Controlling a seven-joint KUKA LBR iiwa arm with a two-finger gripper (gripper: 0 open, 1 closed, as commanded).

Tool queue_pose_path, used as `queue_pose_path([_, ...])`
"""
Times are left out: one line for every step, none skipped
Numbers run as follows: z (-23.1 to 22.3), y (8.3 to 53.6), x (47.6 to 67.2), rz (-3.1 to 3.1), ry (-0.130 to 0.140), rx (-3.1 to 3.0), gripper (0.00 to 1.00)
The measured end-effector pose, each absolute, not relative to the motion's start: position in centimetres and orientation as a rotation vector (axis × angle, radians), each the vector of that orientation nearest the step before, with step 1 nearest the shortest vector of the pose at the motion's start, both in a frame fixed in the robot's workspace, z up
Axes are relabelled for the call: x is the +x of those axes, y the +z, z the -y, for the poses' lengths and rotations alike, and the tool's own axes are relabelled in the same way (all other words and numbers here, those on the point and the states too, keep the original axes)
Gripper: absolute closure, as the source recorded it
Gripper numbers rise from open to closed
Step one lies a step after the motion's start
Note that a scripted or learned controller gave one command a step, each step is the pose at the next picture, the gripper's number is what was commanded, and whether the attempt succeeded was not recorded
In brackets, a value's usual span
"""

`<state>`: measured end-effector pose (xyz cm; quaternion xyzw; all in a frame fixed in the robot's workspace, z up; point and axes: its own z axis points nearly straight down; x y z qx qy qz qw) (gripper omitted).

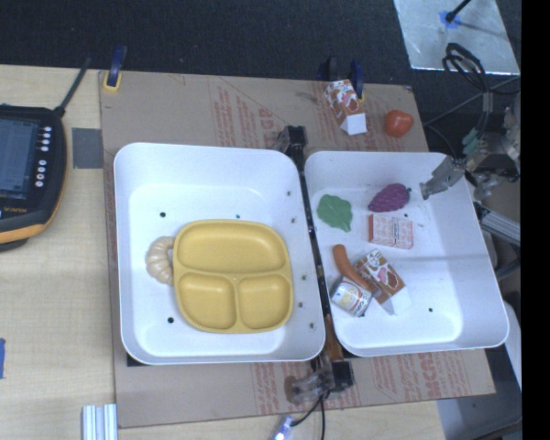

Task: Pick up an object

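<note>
The right bin holds a green leaf-shaped toy, a purple grape bunch, a white and red packet, an orange sausage, a snack wrapper and a small can. My gripper hangs at the bin's upper right edge, just right of the grapes and apart from them. Nothing shows between its tips.
The left bin bears a yellow divided tray with a beige pastry toy at its left side. Behind the bins lie a small carton and a red tomato. A tablet pendant sits far left.
</note>
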<state>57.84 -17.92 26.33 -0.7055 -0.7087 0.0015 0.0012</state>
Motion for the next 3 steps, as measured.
queue_pose_path([16.9,14.5,63.3,2.225,0.008,-2.212,0.00])
queue_pose_path([15.3,9.1,65.6,2.225,0.008,-2.212,0.00])
queue_pose_path([15.4,10.2,65.6,2.227,0.010,-2.209,1.00])
